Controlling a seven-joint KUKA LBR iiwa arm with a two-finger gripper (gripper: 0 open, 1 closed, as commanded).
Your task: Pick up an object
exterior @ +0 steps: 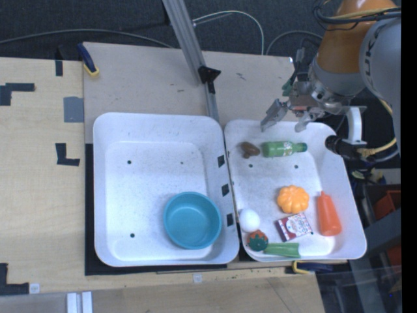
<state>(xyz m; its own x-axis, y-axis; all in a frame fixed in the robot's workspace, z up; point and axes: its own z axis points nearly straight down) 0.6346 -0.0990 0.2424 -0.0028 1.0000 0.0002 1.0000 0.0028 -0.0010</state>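
Down at the near edge of the right bin (pixel 339 175), a green vegetable (pixel 281 250) lies along the rim, with a small red-and-green piece (pixel 257 240) touching its left end and a white egg (pixel 249 219) just above that. Next to them sits a red-and-white packet (pixel 294 226), an orange pumpkin (pixel 292 199) above it, and an orange-red bottle (pixel 328 214) lying lengthwise by the right wall. Up at the far end, a green bottle (pixel 282 149) lies on its side, cap pointing right, and a brown lump (pixel 249 149) sits just beside its left end. My jaws (pixel 287 118) hang over that far rim, spread apart, nothing between them, above the green bottle and not touching it. Over in the left bin (pixel 130 142), a blue bowl (pixel 191 220) sits upright in the near right corner. Beyond both bins, a grey pole (pixel 186 34) slants across the desk (pixel 39 122).
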